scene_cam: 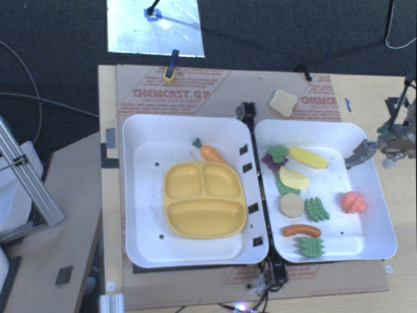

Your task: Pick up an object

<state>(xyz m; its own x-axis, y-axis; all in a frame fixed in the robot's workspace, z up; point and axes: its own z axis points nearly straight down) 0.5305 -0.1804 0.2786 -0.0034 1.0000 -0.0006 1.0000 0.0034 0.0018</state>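
At the frame's right edge, the hand [362,152] hangs over the right bin's [374,243] upper rim; whether it is clenched I cannot tell. It should drop straight onto the well-separated orange-pink toy [353,202] below.

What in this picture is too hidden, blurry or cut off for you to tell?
- Gripper: small and blurred at the right bin's rim in the camera view; its finger state can't be read.
- Arm: cut off by the right edge.
- Purple toy: partly covered by the green leafy piece, so its kind is unclear.
- Lettering on the board: partly hidden under the bins.
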